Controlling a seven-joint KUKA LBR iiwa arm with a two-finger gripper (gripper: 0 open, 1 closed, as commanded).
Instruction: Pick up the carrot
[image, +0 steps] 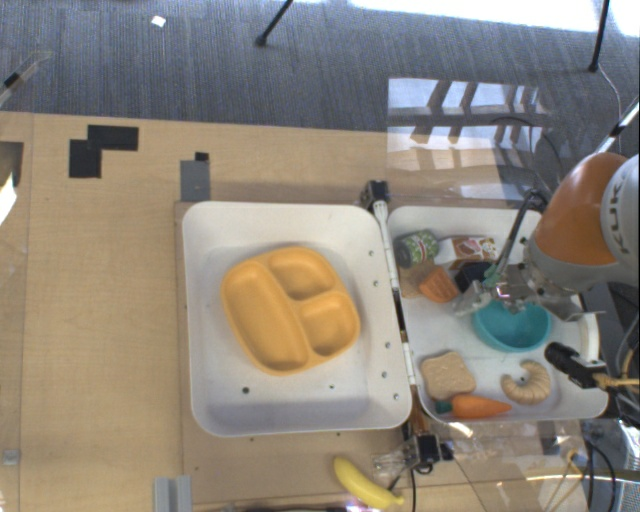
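Observation:
The carrot (482, 406) is a small orange taper lying flat near the front edge of the right bin (580, 405), between a slice of toast (446, 375) and a croissant (528, 382). My gripper (497, 292) hangs off the grey and orange arm over the middle of that bin, just above the far rim of a teal bowl (513, 328). It is well behind the carrot, not touching it, and nothing shows in its grasp.
A green can (416, 247), a brown packet (468, 248) and an orange wedge (437, 285) lie at the right bin's back. The left bin (205, 330) holds a yellow divided plate (289, 308). A banana (365, 484) lies on the bench in front.

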